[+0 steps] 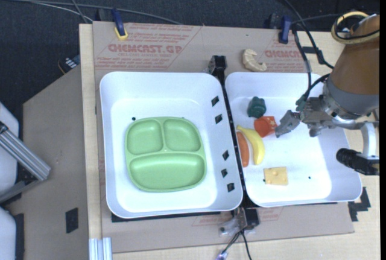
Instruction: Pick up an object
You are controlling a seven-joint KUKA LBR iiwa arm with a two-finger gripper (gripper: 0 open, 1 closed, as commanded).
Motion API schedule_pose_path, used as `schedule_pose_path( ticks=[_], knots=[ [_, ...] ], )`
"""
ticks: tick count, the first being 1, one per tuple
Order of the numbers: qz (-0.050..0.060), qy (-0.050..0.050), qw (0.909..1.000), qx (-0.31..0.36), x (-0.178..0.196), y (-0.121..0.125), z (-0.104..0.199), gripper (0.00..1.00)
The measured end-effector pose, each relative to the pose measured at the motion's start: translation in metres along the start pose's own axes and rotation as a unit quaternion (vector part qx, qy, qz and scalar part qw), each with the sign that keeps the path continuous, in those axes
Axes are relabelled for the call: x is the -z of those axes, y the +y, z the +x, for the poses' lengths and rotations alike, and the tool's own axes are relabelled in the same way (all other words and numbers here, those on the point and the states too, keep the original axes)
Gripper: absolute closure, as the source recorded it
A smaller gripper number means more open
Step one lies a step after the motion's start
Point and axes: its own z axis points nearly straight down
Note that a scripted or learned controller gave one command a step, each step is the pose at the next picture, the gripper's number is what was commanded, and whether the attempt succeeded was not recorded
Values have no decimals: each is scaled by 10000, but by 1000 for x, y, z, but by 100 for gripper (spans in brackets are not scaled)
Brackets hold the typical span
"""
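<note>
1. The red object lies in the right bin, towards its left side, touching the far end of the banana.
2. The gripper sits just right of the red object, its dark tip almost against that object's right edge. Nothing is seen between its parts, and I cannot tell whether it is open or closed.
3. So the nearest candidate lies directly left of the gripper; a short reach left and down looks enough.
4. The banana's long axis runs near-to-far, with an orange sausage-like piece alongside on its left.
5. A dark green object lies just beyond the red one; a yellow cheese slab lies nearer, apart.
6. The left bin holds a green divided plate.
</note>
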Motion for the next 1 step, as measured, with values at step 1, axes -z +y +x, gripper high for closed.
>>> schedule_pose_path(
  ticks=[1],
  knots=[
    [-70, -9, 10000, 16, 7, 3, 0, 0]
  ],
)
